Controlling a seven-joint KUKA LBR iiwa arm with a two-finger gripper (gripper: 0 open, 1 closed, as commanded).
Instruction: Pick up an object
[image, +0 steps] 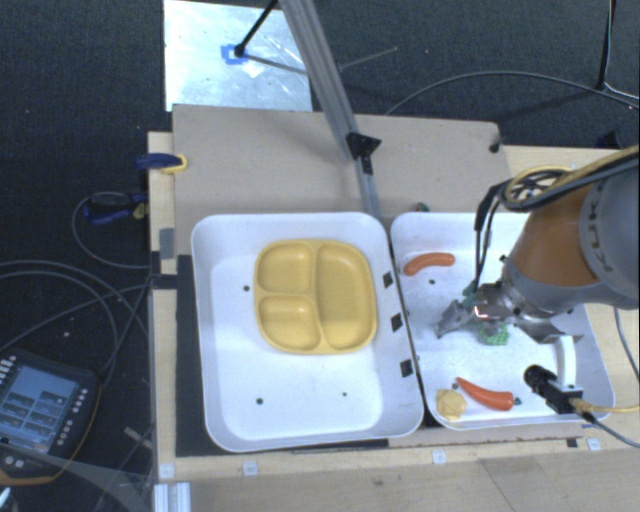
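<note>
A: What sits at the bottom edge of the frame?

B: The worktop (300, 465) rim, then the right bin (425, 300), lower right, holding a red sausage (486, 395) and a yellowish lump (451, 403).

A: And the claw (462, 318)?

B: Low in that bin, right of centre, just beside a green piece (494, 335); nothing is visibly held, and how wide it stands I cannot tell.

A: Step?

B: Probably the approach. Next it needs closing squarely on one object, then lifting.

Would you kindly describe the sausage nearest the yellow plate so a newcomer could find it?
Look in the right bin, beside the bin holding the yellow plate. Near its far-left corner lies an orange sausage, slightly curved. Unlike the other sausage at the near edge, nothing lies beside it.
</note>
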